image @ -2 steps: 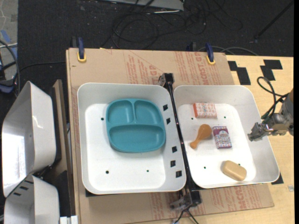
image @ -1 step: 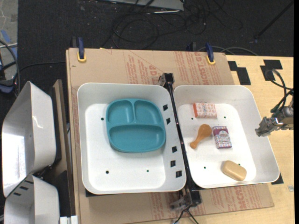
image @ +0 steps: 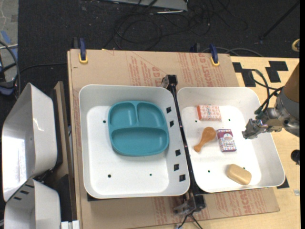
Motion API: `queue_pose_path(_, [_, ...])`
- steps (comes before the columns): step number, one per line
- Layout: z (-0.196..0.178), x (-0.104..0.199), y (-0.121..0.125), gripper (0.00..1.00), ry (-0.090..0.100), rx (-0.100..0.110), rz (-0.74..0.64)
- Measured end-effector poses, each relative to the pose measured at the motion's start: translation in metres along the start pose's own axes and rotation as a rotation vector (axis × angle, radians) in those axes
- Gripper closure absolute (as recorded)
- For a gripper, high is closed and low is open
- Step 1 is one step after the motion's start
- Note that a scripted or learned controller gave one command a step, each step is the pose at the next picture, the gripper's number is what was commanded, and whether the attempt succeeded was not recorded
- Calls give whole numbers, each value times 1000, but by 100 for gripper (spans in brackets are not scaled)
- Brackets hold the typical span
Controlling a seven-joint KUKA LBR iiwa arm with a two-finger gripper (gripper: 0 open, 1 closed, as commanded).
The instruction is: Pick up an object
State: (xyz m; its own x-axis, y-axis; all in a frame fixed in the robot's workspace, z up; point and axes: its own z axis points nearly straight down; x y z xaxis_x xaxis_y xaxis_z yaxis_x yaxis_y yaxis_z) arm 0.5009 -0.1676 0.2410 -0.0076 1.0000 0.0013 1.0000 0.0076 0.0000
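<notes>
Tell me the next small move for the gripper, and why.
Probably ease the gripper leftward and down toward the purple box. It hangs over the right bin, near its right side, with nothing visibly held, and that box is the nearest item, lying apart from the drumstick.

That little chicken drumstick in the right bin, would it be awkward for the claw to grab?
Probably a bit. The drumstick looks like smooth moulded plastic, so likely stiff, light and somewhat slippery. Its rounded, tapering shape may let it pivot or roll when nudged by the gripper.

Grey arm (image: 286, 109) with an orange band, black cables, and a dark metal claw (image: 249, 131).
</notes>
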Motion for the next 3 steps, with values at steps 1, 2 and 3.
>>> queue_pose_path(1, [-2, 57, 11, 100, 0, -1, -1])
queue_pose_path(2, [-10, 107, 31, 100, 0, -2, -1])
queue_pose_path(3, [-15, 152, 48, 100, -1, -2, 2])
